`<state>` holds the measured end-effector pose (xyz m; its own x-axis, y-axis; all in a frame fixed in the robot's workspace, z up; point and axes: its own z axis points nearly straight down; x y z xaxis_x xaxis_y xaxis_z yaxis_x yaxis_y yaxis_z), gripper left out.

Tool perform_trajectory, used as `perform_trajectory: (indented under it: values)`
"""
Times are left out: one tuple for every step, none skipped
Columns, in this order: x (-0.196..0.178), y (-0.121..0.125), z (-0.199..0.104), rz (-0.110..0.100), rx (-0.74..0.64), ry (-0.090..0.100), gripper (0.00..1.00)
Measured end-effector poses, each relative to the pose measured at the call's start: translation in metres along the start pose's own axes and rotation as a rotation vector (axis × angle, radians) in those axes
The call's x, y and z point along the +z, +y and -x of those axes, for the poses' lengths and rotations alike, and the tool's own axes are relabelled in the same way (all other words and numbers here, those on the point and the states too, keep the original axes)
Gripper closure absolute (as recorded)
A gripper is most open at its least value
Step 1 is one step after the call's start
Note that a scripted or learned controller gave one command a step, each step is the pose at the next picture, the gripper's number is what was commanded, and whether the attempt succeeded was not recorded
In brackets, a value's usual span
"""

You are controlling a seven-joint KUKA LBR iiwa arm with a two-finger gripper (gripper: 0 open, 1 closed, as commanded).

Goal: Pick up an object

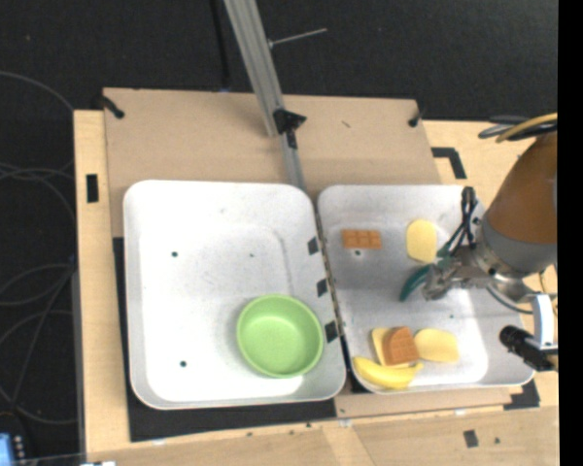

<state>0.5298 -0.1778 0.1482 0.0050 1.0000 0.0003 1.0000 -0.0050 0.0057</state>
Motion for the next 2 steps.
perform_trajectory:
  values:
    - [-0.064,0.004,0.004,0.003,-0.008,-0.003,1.0]
    - [-0.107,0.006,-0.002,-0.003,-0.009,-0.001,1.0]
